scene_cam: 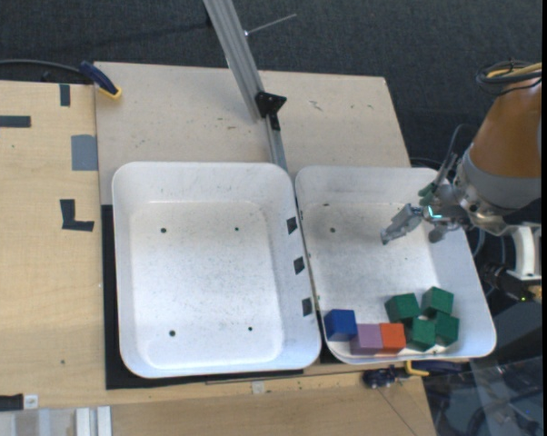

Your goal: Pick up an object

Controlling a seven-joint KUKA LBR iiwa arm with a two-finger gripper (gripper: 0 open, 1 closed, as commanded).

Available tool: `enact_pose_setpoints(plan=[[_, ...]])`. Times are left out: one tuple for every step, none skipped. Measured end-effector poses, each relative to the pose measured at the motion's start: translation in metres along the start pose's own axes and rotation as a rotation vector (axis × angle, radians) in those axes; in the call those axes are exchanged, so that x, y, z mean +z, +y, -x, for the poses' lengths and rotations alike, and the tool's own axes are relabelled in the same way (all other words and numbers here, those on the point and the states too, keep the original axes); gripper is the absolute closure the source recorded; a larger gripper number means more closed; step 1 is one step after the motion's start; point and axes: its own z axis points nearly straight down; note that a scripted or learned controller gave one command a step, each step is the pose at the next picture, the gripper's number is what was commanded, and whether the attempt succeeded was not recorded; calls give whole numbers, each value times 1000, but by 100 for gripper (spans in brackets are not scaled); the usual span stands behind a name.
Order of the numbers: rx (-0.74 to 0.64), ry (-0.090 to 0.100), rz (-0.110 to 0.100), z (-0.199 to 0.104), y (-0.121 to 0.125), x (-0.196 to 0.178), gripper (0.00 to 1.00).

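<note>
Several small blocks lie bunched in the near corner of the right bin: a blue block, a purple block, an orange block and several green blocks. My gripper hangs over the right bin's far right part, well behind the blocks. It is open, with nothing between its fingers. The grey wrist and orange band rise to the right of it.
The left bin sits beside the right one, sharing a middle rim with black clips. A slanted metal rail runs from the top down to the bins. A blue-and-yellow tool lies on the bench at far left.
</note>
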Motion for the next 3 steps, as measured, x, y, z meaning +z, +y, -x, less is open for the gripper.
enact_pose_setpoints(plan=[[-1, -1, 5, 0, 1, -3, 0], [0, 0, -2, 3, -4, 61, 0], [0, 0, -2, -1, -14, 110, 0]])
